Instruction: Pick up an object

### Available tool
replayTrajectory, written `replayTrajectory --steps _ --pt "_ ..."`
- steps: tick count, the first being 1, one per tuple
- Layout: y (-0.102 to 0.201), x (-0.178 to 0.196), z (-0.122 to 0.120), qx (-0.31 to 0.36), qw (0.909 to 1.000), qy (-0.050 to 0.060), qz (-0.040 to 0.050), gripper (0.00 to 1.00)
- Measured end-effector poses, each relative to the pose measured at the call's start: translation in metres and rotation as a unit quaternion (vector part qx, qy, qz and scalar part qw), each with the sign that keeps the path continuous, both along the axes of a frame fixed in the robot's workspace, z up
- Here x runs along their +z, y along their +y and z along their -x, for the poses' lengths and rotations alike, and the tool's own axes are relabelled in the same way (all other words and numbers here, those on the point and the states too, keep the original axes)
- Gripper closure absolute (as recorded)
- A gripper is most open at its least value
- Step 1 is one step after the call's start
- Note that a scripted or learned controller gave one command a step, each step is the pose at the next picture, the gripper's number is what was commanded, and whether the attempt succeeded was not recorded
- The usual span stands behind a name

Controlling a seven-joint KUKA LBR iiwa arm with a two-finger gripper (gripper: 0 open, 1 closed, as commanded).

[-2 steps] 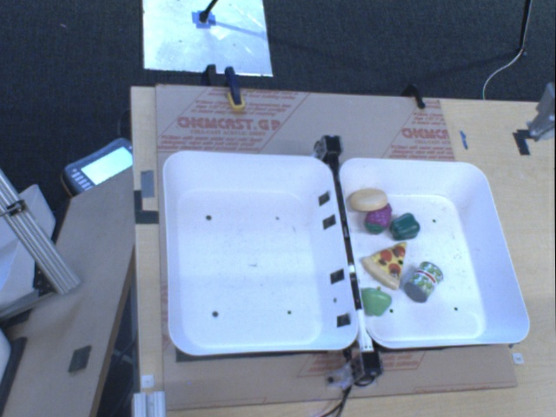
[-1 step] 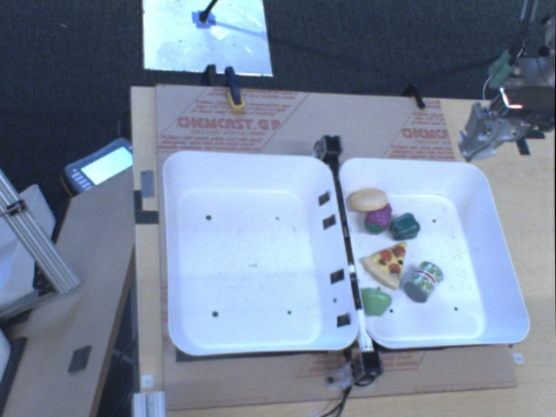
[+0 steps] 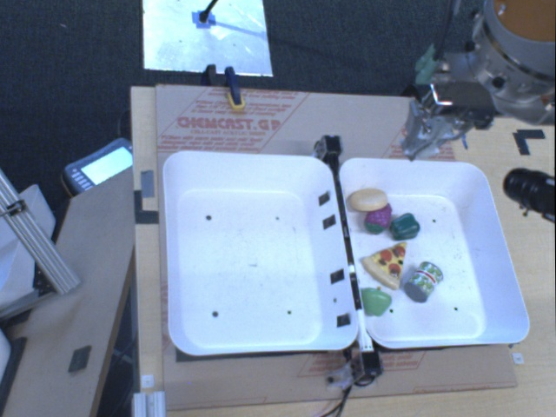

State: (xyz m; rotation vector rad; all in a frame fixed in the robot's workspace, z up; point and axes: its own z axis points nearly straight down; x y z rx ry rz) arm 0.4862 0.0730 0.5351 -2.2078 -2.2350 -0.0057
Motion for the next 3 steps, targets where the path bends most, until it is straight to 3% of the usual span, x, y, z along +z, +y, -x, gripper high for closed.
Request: replayTrajectory --steps 2,3 --pt "0.166 0.000 -0.004 0.000 1.0000 0.000 -0.0002 1.00" --pt "0.161 0.000 -0.005 -0.005 1.0000 0.001 0.0007 0.00"
